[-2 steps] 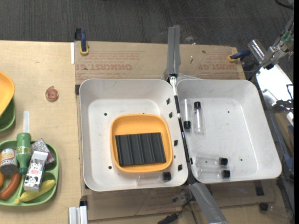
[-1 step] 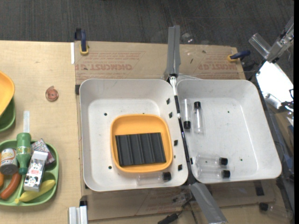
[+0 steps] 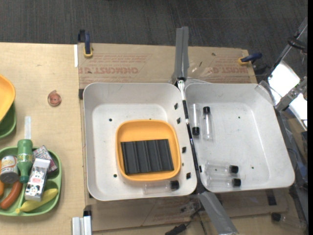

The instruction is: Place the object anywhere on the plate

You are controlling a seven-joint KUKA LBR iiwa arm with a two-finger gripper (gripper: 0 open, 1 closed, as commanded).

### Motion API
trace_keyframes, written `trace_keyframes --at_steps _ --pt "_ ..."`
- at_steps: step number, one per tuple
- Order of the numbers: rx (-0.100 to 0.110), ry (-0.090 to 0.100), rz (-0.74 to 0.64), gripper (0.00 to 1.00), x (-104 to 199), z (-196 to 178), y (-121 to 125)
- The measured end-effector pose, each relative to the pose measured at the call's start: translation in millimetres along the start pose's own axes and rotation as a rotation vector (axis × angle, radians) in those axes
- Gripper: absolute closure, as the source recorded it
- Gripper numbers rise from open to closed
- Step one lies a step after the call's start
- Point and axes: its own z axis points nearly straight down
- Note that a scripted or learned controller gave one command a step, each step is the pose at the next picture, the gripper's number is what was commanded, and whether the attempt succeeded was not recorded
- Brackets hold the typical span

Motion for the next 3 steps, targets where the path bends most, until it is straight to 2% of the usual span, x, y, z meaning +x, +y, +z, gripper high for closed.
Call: trace_keyframes --at_steps 1,2,3 --pt "-0.002 -0.003 -0.176 1.0 -63.2 -89.8 57.3" --pt "-0.001 0.0 -0.334 1.0 6.7 85.8 -10.9" --pt "-0.003 -0.004 -0.432 1.0 -53.9 43.5 45.2"
